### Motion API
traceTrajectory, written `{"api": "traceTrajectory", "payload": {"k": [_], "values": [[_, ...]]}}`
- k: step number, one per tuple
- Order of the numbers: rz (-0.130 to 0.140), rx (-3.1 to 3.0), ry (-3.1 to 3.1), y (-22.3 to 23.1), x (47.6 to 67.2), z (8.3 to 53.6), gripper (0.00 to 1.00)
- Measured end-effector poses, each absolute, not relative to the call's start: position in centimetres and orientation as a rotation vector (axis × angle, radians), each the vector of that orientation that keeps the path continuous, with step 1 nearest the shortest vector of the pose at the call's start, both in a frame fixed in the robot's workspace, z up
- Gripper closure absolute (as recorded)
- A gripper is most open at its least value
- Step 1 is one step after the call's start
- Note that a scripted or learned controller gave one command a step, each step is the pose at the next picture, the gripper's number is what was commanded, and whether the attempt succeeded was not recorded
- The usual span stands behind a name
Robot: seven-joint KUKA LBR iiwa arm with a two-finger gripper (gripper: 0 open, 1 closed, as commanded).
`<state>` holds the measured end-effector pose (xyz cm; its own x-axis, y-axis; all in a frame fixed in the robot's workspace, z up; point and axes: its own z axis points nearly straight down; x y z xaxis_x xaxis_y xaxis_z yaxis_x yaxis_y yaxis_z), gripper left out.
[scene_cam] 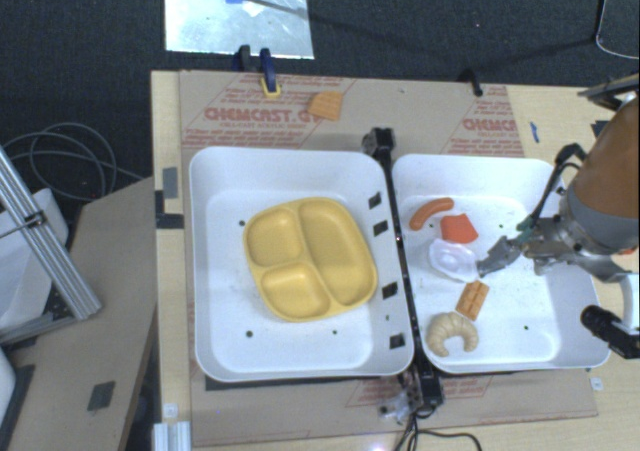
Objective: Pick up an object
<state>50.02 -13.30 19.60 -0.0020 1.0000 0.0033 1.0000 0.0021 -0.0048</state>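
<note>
A cardboard-topped bench (300,109) carries two shallow white bins; the left bin (215,239) holds a yellow divided plate (308,259). The right bin (520,339) holds a sausage (431,212), an orange-red block (459,229), a clear white cup (452,260), a bread stick (472,299) and a croissant (452,332), all near its left wall. The gripper (497,258) hangs just beside the cup; whether it is spread cannot be told. Judgement: centre over one item, descend squarely, avoid neighbours. The arm (610,189) enters over the bin's right rim, wrist angled down-left.
</note>
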Motion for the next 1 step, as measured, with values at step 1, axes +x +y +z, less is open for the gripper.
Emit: {"api": "traceTrajectory", "payload": {"k": [1], "values": [[-0.015,-2.221,-2.244,-13.13,62.74,25.88,0.00]]}}
